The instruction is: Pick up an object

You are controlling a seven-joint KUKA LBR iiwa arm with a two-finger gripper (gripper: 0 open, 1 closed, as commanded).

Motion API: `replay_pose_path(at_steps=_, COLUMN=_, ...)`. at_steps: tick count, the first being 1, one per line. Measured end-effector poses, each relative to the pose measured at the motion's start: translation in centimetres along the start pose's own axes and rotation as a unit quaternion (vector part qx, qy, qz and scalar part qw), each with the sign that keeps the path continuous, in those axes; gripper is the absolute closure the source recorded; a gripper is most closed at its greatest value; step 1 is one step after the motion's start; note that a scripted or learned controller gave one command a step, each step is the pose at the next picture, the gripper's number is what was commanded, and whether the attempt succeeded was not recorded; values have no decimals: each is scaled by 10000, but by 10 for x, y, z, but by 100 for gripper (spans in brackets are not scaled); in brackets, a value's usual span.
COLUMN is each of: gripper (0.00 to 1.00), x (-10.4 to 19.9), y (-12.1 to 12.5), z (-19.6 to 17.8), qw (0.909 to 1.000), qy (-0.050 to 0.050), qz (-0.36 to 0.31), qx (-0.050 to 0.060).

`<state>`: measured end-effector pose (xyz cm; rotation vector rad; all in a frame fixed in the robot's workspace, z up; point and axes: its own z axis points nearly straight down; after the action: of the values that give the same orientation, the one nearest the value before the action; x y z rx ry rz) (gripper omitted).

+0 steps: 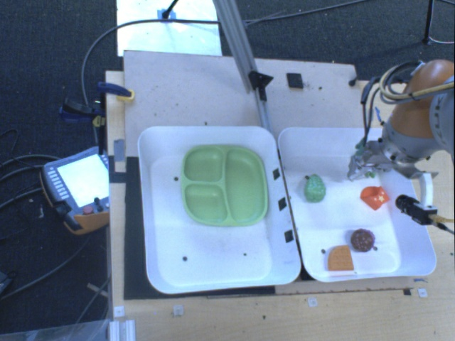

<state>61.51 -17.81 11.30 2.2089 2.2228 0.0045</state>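
Claw (362, 165) hangs low in the right bin (419, 261), and I cannot tell how it is set, with nothing held yet, so next it must drop onto the orange toy (374, 197) just below it.

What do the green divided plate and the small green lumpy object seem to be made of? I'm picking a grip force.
The green divided plate looks like moulded plastic: one even pale green, smooth, softly glossy, with rounded compartment ridges. The small green lumpy object looks like matte plastic or rubber, perhaps toy food; its bumpy surface shows no shine, but it is too small to tell for sure.
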Motion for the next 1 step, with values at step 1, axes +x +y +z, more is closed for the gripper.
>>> replay_pose_path(at_steps=1, gripper=100, x=0, y=6, z=-63, qw=10000, qy=10, qz=0, qx=8)
